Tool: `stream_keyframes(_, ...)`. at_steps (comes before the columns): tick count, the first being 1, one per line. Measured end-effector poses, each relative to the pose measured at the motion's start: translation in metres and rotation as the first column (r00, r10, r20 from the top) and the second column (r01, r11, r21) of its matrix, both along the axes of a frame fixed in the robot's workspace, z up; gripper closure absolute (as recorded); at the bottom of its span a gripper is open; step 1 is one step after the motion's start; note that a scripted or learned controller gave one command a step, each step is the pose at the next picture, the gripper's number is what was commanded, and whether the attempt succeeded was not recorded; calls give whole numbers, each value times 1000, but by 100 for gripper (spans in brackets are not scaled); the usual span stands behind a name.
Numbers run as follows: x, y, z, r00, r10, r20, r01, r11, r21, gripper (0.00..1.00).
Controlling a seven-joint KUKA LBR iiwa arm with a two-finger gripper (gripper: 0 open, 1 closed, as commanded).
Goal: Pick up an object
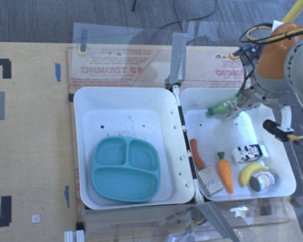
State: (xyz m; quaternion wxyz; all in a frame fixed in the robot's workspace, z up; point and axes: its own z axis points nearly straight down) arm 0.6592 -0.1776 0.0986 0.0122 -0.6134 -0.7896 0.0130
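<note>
Claw [236, 106] is hanging at the back of the right bin [192, 101], clenching a green bottle [219, 108] that is sticking out leftward, lifted above the floor. Carrot [225, 175], banana [250, 172] and carton [249, 153] are lying near the front; the left bin [86, 101] is holding a teal tray [125, 169].

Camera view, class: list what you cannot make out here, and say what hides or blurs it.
- Gripper: too small and blurred to read its grip where it meets the green bottle.
- Arm: cut off by the top and right edges.
- Milk carton: print too small to read.
- Small jar: partly covered by the banana; label illegible.
</note>
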Motion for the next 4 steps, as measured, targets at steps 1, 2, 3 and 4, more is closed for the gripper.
stream_keyframes(1, -2, 0, -2, 1000, -1, -10, 1, 1000, 2, 0)
stream_keyframes(2, 5, -13, -12, 1000, -17, 21, 17, 1000, 7, 0)
stream_keyframes(3, 9, -44, 56, 997, -62, 41, 62, 998, 3, 0)
stream_keyframes(4, 10, -34, -10, 1000, 0, 22, 0, 1000, 23, 0)
